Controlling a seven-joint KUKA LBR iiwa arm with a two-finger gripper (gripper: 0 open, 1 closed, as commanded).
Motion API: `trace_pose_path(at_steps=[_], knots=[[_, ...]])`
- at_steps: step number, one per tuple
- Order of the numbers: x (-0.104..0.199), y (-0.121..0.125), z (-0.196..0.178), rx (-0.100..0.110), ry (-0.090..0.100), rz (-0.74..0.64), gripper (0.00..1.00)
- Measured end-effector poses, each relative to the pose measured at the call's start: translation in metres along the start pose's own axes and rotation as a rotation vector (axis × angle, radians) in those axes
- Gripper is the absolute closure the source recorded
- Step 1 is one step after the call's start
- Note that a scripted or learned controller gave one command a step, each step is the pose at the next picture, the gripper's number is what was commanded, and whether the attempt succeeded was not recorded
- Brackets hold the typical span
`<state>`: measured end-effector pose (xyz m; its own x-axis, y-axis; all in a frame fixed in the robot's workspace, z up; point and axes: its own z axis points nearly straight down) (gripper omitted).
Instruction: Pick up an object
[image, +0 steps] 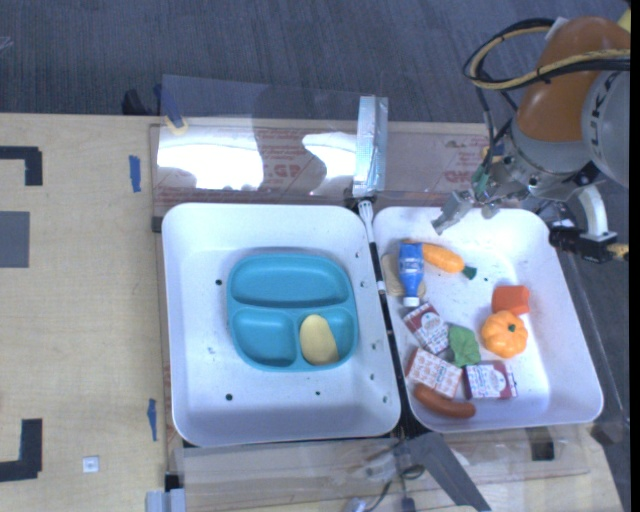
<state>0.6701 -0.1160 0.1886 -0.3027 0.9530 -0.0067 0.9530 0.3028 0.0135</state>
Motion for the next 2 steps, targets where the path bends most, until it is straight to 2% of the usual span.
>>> trace_pose_path(at_steps=[1, 2], knots=[[0.003, -0.001, 0.096, 0.009, 0.004, 0.042, 0.00], [-0.005, -0.008, 0.065, 0.008, 0.002, 0.263, 0.00]])
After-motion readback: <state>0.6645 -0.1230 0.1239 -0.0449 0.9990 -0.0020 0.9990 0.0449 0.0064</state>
